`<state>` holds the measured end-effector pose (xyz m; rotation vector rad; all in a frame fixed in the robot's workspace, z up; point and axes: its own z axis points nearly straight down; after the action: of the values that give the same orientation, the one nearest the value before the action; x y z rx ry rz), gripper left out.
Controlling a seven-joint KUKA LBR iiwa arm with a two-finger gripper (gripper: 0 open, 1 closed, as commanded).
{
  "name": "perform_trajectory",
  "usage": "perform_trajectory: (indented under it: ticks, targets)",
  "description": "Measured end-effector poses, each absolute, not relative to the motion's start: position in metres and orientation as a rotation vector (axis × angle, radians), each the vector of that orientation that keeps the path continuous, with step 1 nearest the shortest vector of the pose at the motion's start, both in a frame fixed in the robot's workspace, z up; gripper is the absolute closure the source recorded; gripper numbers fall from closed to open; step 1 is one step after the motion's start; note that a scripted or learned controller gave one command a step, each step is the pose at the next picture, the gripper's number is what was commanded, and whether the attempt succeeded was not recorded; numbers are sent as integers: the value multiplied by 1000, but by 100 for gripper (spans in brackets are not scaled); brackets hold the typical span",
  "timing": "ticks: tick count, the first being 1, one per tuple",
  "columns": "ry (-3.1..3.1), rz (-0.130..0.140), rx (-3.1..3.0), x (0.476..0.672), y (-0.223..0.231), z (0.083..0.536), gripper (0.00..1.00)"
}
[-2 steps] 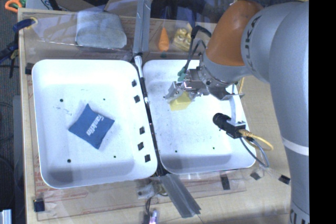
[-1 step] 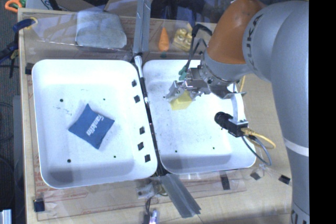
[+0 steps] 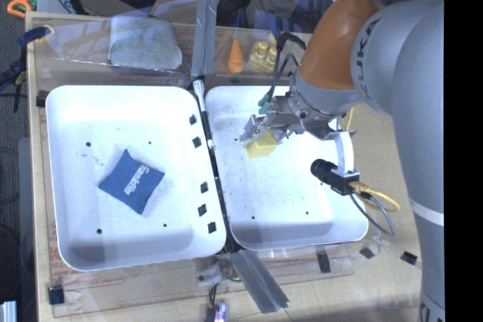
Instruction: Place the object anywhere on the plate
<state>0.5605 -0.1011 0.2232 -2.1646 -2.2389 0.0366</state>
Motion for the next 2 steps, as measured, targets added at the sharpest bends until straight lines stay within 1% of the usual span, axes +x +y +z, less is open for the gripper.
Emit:
perform_trajectory:
  ticks: [1,2]
  targets:
    - [-2244,45,-2152,561,-101,229,100]
    - [-2520,9,-1862,600,-83,188,100]
